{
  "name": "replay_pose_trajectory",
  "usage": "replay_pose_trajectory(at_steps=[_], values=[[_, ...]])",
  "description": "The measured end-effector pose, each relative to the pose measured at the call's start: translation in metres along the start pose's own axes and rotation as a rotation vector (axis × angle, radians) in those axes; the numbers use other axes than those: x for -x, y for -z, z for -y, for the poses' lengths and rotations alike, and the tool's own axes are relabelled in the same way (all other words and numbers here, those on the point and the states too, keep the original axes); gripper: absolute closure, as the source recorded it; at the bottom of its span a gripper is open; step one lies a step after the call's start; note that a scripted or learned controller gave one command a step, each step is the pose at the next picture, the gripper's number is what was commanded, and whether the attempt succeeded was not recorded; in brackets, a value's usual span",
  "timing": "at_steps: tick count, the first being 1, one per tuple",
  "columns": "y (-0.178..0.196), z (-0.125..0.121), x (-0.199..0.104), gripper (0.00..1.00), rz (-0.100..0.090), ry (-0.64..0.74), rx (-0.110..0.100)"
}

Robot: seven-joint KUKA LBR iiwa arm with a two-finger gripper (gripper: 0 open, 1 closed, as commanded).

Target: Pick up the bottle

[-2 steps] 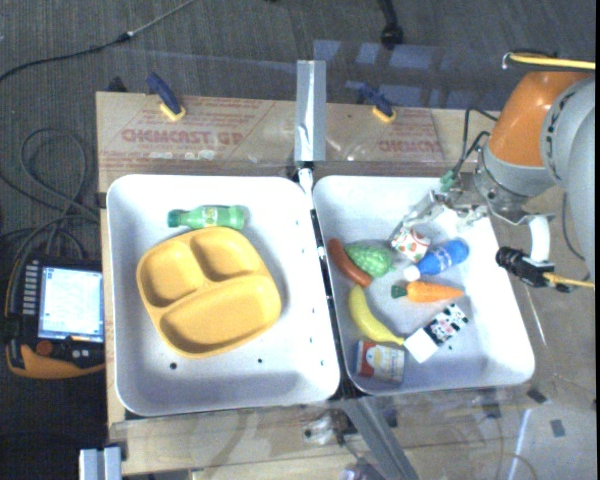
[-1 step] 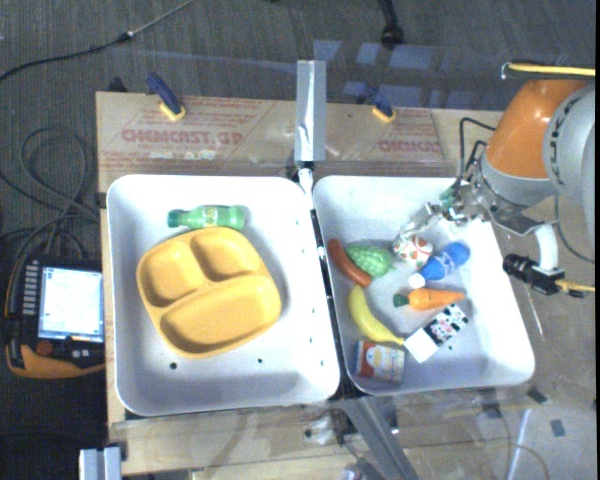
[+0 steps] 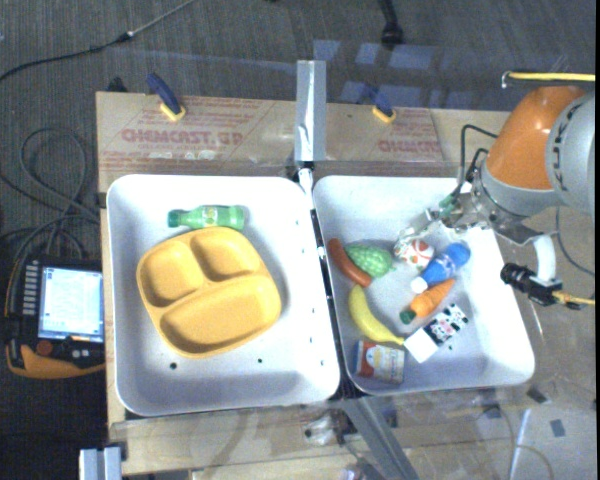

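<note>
A green bottle [image 3: 208, 216] lies on its side at the back of the left bin [image 3: 120, 298], just behind a yellow divided plate [image 3: 210, 290]. A small blue and white bottle [image 3: 445, 264] lies in the right bin [image 3: 515, 353] among toys. My gripper [image 3: 448, 211] hangs over the back right part of the right bin, just behind the blue bottle and beside a red and white ball [image 3: 412, 252]. The grey arm with its orange band [image 3: 528, 153] comes in from the right.
The right bin also holds a red sausage [image 3: 348, 263], a green toy [image 3: 373, 260], a banana [image 3: 368, 318], a carrot [image 3: 429, 301], a black and white domino [image 3: 446, 324] and a can [image 3: 380, 361]. A metal divider [image 3: 305, 118] stands between the bins at the back.
</note>
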State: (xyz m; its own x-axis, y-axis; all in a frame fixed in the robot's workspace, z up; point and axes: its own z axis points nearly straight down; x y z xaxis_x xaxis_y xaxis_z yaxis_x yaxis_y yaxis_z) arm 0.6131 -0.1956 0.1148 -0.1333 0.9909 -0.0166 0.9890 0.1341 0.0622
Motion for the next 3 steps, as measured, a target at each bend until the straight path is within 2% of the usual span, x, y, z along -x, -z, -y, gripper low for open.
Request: replay_pose_trajectory(at_steps=[1,2,3], values=[[0.0,0.007,-0.005,0.0,-0.003,-0.022,0.001],[-0.021,0.042,-0.009,0.0,-0.012,-0.016,-0.047],[-0.011,0.041,-0.008,1.0,-0.009,-0.017,-0.043]])
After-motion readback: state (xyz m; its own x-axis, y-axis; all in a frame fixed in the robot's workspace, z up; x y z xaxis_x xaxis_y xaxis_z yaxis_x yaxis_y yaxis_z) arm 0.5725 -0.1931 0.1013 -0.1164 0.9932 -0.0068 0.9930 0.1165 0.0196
